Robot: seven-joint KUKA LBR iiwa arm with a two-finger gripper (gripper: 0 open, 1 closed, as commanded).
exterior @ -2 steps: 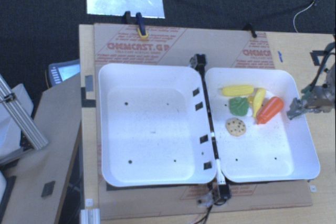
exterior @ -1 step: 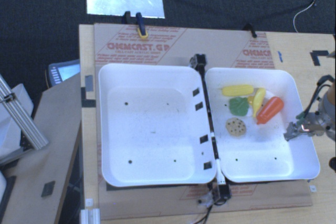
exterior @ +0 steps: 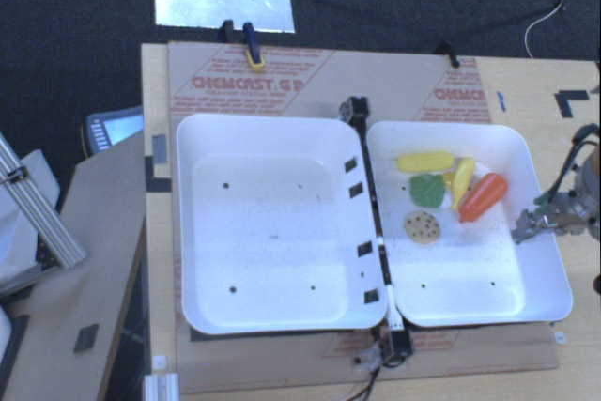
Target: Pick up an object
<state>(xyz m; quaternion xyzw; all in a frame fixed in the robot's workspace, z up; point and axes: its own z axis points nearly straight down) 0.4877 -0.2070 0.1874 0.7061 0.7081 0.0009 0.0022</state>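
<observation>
Jaws [exterior: 526, 225] sit at the right bin [exterior: 540, 296] rim; state cannot be told. Nearest target, the orange carrot [exterior: 483, 197], lies just left. Recommend centring over it before descending.

Red lettering reading "CHEMCAST GP" is printed on the protective sheet [exterior: 319, 75] beneath the bins, once at upper left and again at upper right (the latter partly obscured).

A robotics lab: clamped board [exterior: 329, 75], white bins [exterior: 272, 131], aluminium framing [exterior: 38, 211], loose cables [exterior: 549, 14].
</observation>
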